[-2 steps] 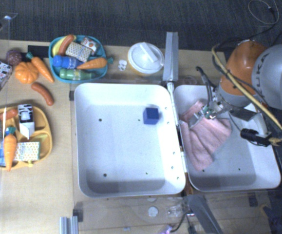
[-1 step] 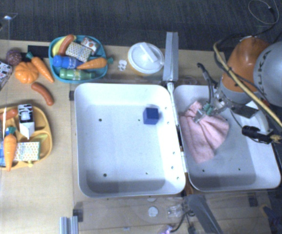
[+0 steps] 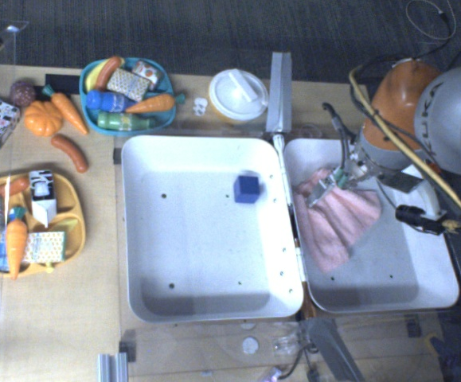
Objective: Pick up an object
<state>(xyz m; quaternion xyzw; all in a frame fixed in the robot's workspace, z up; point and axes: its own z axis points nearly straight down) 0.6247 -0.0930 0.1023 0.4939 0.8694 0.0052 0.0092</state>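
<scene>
The gripper hangs low over the right bin, apparently pinching the far edge of the pink cloth, whose bulk sags onto the bin floor.

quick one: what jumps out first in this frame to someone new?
The grey arm with its orange band reaching in from the right, its claw down at the pink cloth crumpled in the right bin. Next, the lone blue cube in the left bin. Then the toy food on the bench at far left, heaped in a blue bowl and a yellow tray.
</scene>
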